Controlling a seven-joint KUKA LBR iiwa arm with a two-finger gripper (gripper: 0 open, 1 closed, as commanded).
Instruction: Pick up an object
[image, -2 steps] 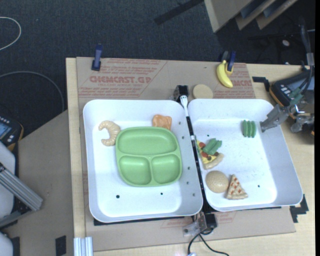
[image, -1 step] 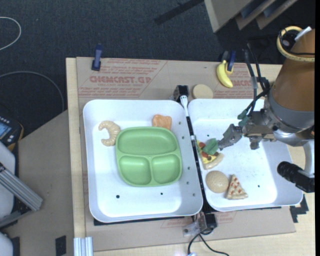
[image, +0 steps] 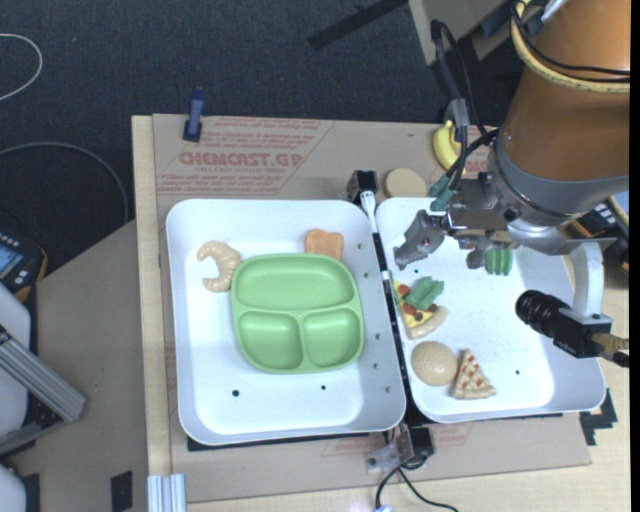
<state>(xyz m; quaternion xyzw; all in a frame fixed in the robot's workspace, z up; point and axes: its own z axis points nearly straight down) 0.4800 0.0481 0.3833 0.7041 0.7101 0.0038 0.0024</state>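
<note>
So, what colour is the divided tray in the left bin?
Light green: the divided tray, in the camera view.

I see my arm reaching in from the right, its orange band up top, the gripper angled down-left, nothing visibly between its fingers.

In the left bin you have a green divided plate lying flat near the middle; a tan croissant lies just beside its left edge; an orange toast piece sits at its top rim. In the right bin, a pizza slice touches a beige bun; a green-topped piece lies above them.
</note>
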